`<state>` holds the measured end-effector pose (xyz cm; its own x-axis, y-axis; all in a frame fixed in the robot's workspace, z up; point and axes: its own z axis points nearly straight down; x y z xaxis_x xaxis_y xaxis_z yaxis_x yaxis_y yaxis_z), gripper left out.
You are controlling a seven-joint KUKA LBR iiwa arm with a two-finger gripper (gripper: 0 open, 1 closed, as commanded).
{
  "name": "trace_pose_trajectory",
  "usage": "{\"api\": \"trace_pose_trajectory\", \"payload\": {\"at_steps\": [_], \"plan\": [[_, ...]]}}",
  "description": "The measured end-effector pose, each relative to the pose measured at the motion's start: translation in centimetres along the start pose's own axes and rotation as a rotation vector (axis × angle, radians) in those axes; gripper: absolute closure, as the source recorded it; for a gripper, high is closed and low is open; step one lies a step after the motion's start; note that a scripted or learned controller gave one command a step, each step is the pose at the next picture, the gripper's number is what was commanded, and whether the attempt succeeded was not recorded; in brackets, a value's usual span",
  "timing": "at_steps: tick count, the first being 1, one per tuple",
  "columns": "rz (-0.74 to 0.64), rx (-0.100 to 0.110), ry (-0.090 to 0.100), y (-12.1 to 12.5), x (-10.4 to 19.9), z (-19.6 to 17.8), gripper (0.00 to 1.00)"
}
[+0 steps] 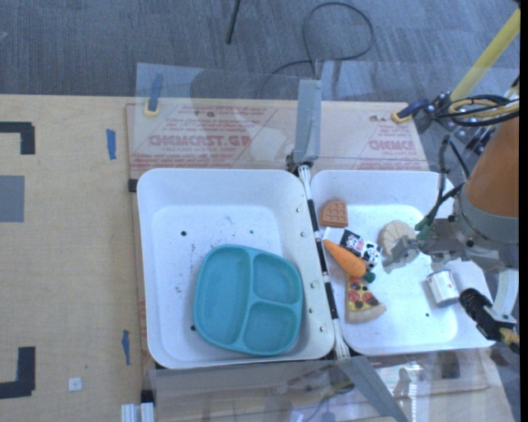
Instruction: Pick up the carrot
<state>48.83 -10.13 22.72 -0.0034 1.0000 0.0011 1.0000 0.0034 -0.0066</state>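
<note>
A robotics lab: taped plywood bench [66,247], loose cables [334,25], white bins [157,272].

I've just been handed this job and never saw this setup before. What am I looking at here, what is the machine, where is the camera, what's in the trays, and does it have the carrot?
One fixed camera looks down at a slant on a bench with two shallow white bins. The grey arm with an orange band enters from the picture's right; its gripper is low over the right bin.

The left bin holds a teal divided plate. The right bin holds the carrot near its left wall, a waffle-like brown piece above it, a toy pizza slice below it, and a small black-and-white item beside it.

The carrot lies in the bin, apart from the gripper, so it is not held.
</note>
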Motion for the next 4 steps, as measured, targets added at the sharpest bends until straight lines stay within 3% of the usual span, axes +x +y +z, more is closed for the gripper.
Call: {"api": "trace_pose_trajectory", "payload": {"at_steps": [1,2,3,4], "plan": [[0.009,-0.004,-0.001,5.7,-0.7,10.8,0.00],[-0.173,0.004,-0.003,8.9,-0.1,13.4,0.00],[-0.175,0.012,0.003,8.8,0.1,12.8,1.00],[-0.643,-0.040,-0.024,5.0,-0.3,13.1,1.00]]}}
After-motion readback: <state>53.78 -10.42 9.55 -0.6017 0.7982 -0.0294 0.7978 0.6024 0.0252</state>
